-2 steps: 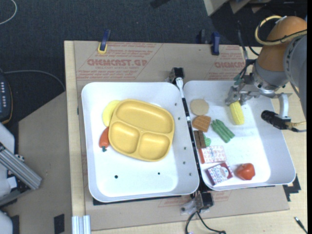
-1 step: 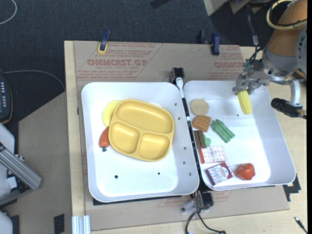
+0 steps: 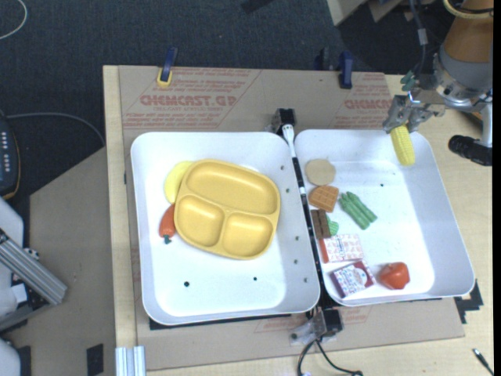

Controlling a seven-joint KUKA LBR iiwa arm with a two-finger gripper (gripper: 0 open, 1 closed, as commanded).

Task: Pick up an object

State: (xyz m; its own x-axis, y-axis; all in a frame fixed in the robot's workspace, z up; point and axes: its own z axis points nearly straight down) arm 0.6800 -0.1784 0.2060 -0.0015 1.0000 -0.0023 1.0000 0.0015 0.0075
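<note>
Your likeliest target, the yellow corn cob [image 3: 403, 146], sits at the far right corner of the right bin [image 3: 438, 210], tilted, its top end right under the gripper [image 3: 409, 114]. You can't tell whether the claw is actually closed on it; the tips meet the cob's upper end but the contact is too small and blurred to call, so open or closed stays unclear. The arm [image 3: 466, 49] comes in from the upper right, orange band showing above the grey wrist.

Elsewhere in the right bin you have a round tan cookie [image 3: 319, 171], a waffle piece [image 3: 324, 198] just below it, green beans [image 3: 358, 209] near the middle, two red-and-white packets [image 3: 345, 263] at the near left, and a red tomato-like piece [image 3: 394, 275] just beside them.

The left bin [image 3: 156, 280] holds a yellow divided tray [image 3: 227, 207] upside facing up, three compartments. A yellow item [image 3: 175, 180] pokes out from under its left edge, and an orange-red carrot-like piece [image 3: 167, 222] touches that same side lower down.
</note>
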